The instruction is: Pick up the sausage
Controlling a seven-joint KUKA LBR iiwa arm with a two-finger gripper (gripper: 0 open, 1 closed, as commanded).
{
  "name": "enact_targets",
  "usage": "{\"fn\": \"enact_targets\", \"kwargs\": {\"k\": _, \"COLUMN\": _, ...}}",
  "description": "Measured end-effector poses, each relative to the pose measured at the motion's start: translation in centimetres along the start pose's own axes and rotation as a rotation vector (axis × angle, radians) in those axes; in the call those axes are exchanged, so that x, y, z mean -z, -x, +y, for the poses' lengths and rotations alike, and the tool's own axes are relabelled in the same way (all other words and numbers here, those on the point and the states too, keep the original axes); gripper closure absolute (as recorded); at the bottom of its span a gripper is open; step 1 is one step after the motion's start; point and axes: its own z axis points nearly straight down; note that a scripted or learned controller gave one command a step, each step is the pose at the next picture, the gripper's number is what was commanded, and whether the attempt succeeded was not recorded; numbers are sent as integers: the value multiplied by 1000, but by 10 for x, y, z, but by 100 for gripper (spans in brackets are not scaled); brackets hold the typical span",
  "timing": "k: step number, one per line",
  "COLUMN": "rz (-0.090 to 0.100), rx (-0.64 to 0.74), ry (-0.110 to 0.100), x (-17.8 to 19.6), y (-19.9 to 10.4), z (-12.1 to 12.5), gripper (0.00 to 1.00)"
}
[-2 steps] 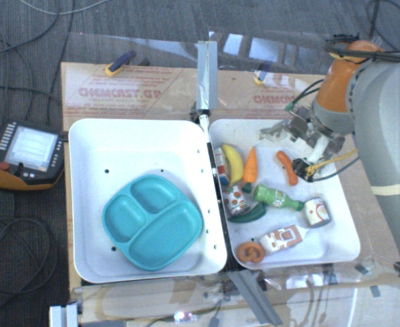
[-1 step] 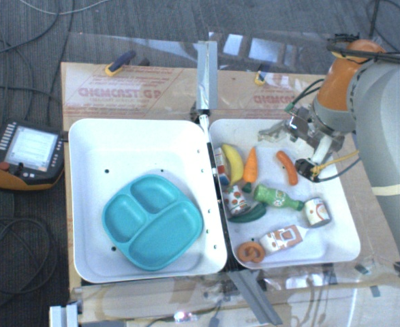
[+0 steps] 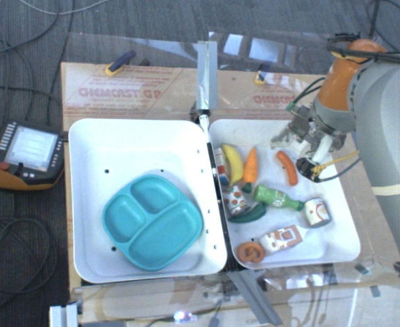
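Two bins are set side by side: the left bin point(image 3: 90, 142) holds a divided plate point(image 3: 153, 221). In the right bin point(image 3: 343, 240), a banana point(image 3: 234, 162) and carrot point(image 3: 250, 165) are laid at the left, the sausage point(image 3: 287, 167) to their right, just beside the gripper point(image 3: 307, 142). A bottle point(image 3: 277, 198), a can point(image 3: 317, 211), a carton point(image 3: 281, 238) and a doughnut point(image 3: 251, 253) are placed nearer the front.

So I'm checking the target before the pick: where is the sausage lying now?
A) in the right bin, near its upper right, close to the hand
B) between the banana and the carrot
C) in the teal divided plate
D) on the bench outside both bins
A: the sausage lies on the white floor of the right bin, just left of the hand, apart from the carrot.
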Motion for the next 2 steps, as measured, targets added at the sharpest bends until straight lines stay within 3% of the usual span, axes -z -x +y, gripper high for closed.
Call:
{"fn": "enact_targets", "kwargs": {"k": 1, "rz": -13, "rx": -114, "ry": -2, "x": 132, "y": -23, "z": -56, "gripper": 100}}
{"fn": "enact_targets", "kwargs": {"k": 2, "rz": -13, "rx": -114, "ry": -2, "x": 132, "y": -23, "z": -56, "gripper": 0}}
